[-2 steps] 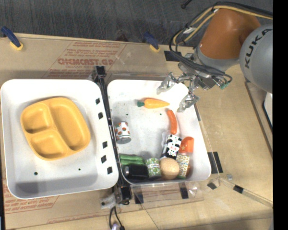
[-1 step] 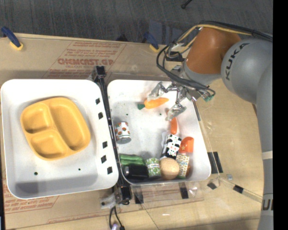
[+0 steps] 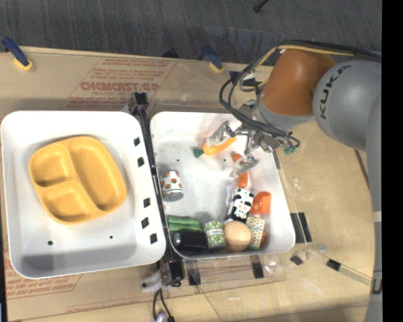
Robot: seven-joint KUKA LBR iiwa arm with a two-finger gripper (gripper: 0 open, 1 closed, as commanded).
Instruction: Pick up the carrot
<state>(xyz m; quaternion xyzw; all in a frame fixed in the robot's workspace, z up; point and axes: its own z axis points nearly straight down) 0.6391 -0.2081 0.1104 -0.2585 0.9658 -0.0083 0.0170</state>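
I see the left shallow white plastic bin [image 3: 13, 200] holding one thing: a yellow three-compartment plastic tray [image 3: 77, 178], lying flat near the middle, slightly toward the bin's far-left part.

A row of black clips runs along the divide between the two bins.

In the right shallow white plastic bin [image 3: 188, 123], a small printed can [image 3: 172, 184] lies near the left wall. Along the near wall I note a green elongated item [image 3: 186, 223], a black block [image 3: 191, 241] just below it, a green patterned packet [image 3: 213, 233], a tan rounded egg-shaped item [image 3: 237, 235] and an orange patterned cup [image 3: 256, 228], packed side by side. A black-and-white cow-patterned figure [image 3: 240, 203] stands just above them, with a red-orange pepper-like piece [image 3: 262, 202] touching its right side.

The orange carrot with green tip [image 3: 212, 149] lies in the far half of this bin, tilted, green end pointing left. The metal two-finger gripper [image 3: 236, 146] sits right at the carrot's right end, fingers spread apart; one finger [image 3: 222, 133] is against the carrot's upper edge. I cannot tell whether the carrot is actually clamped. A second small orange piece [image 3: 242, 178] lies just below the gripper.

The grey arm with its orange band [image 3: 292, 82] enters from the right.
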